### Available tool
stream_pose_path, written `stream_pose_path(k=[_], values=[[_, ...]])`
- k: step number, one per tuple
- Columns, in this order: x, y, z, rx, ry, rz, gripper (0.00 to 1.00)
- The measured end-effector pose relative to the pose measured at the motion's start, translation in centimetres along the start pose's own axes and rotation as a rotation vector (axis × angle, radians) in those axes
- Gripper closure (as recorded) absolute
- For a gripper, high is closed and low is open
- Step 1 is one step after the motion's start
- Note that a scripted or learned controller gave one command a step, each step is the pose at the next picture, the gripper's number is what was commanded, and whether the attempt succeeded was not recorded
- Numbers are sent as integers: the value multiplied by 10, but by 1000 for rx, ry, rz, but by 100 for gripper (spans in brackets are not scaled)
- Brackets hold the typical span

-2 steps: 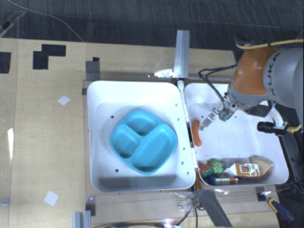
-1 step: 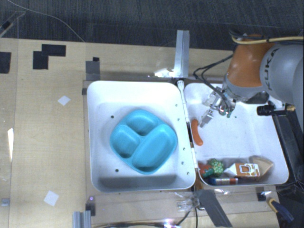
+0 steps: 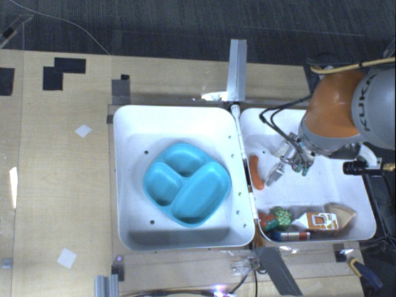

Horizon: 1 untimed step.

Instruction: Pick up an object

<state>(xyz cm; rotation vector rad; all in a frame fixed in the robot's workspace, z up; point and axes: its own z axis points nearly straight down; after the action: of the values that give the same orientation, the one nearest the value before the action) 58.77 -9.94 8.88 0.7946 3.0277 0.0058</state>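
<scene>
Gripper [image 3: 276, 171], finger state unclear, hangs right of centre beside the carrot [image 3: 254, 172], which looks light, stiff, smooth, best pinched across its middle.

**Grey arm, orange band, slim metal claw**

The arm [image 3: 374, 107] is a thick, rounded grey casing with dark lettering partly visible on its side. Above the wrist runs a broad, glossy orange band [image 3: 331, 107], smooth and bulbous. Below it sits a grey wrist ring [image 3: 328, 142]. A black cable [image 3: 278, 117] loops out from beside the band and curves down toward the wrist. The claw [image 3: 275, 173] is small, made of pale silvery metal with thin fingers and a few dark and greenish fittings at its base. A black block [image 3: 362, 167] juts from the arm's lower side.
</scene>
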Motion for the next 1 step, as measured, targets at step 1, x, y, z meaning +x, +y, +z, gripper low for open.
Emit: stream_pose_path(k=[1], values=[[22,-65,-85,4,3,30,0]])
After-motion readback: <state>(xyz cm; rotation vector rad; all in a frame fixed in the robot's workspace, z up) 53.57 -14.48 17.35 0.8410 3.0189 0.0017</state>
